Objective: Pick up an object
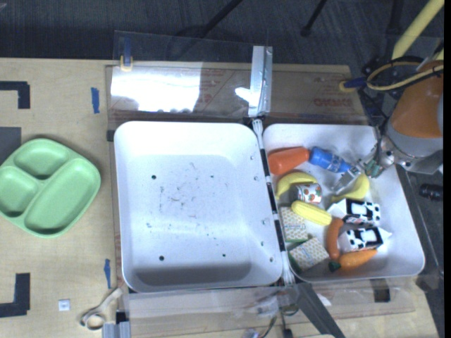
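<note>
Reaching in from the right edge of the bench, the grey arm (419, 118) with its orange band hangs over the far right corner of the right bin (411, 248). Its gripper (350, 178) sits low among the clutter near that bin's far edge, and its metal fingers (344, 184) stand narrowly apart, close against a yellow banana-shaped piece (361, 186); nothing is clearly clamped between them.

The right bin carries all the loose objects. An orange block (287, 159) lies by its far left corner, with a blue bottle-like thing (327, 159) just beside it toward the gripper. A yellow banana (294, 182) curves beside the left wall, a small patterned can (309, 193) touching it, and a yellow corn cob (311, 213) lies slantwise toward the middle. Two black-and-white patterned blocks (363, 224) rest near the right side, with an orange carrot (356, 258) along the near edge. A pale sponge (293, 223) and a green-edged one (307, 251) sit by the left wall, near corner.

The left bin (141, 146) shows bare scuffed white floor. A green divided plate (46, 186) rests at the bench's left edge, well apart from both bins.
</note>
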`<state>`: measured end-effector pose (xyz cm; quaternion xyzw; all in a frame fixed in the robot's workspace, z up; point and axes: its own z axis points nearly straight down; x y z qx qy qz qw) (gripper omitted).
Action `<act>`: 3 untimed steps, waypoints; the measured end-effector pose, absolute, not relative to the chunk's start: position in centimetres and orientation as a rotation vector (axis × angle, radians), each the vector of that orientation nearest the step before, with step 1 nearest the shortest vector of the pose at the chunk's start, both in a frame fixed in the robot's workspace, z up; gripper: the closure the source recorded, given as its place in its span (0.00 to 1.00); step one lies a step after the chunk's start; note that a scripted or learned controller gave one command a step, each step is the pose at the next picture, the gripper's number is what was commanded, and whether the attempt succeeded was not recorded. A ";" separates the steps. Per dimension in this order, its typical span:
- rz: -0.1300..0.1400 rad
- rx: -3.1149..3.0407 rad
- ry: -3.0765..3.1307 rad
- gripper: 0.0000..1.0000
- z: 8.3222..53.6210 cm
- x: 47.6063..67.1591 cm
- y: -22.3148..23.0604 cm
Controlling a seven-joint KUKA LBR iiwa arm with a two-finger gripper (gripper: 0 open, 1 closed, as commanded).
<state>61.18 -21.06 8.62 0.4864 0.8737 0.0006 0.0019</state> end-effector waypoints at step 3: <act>0.003 1.225 2.888 0.00 8.6 58.2 -17.9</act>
